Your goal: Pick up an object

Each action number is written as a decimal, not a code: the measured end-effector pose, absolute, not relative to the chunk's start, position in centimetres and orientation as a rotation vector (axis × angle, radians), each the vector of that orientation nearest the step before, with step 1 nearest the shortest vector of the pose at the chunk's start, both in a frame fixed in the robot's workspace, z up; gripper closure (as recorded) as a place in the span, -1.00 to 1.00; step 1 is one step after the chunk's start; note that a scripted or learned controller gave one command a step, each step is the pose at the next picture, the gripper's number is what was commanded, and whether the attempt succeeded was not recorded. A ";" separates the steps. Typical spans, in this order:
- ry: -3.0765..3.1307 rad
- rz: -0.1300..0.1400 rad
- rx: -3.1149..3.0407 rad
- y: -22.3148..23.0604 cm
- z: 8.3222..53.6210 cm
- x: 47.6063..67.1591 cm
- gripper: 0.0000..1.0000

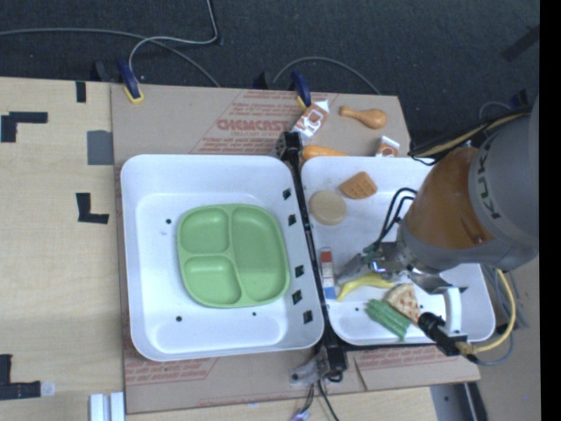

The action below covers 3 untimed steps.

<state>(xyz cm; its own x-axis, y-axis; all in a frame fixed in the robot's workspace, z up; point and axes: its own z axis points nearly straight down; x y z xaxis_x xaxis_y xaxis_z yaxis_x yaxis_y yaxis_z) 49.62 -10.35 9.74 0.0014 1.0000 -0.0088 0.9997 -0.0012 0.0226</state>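
My gripper point(377, 261) hangs low in the right bin point(456, 327), just above a yellow banana point(361, 284); the grey arm with its orange band point(447, 204) hides much of the bin's right side. Beside the banana lie a pizza slice point(405, 301) and a green vegetable point(387, 317). A small red and white tube point(326, 267) rests along the bin's left wall. Farther back sit a round beige biscuit point(329, 207) and an orange-brown bread piece point(358, 185).
The left bin point(145, 182) holds a green divided plate point(233, 255). Behind the right bin, on the cardboard, lie a drumstick point(363, 116), a snack packet point(308, 119), a carrot point(321, 152) and a small carton point(387, 148). Cables run over the dark floor at the back.
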 end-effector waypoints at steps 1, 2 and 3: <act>2.205 0.016 2.208 -10.3 10.7 49.7 1.00; 2.220 -0.002 2.221 -17.0 15.0 54.8 1.00; 2.222 -0.002 2.222 -17.0 14.9 54.8 -1.00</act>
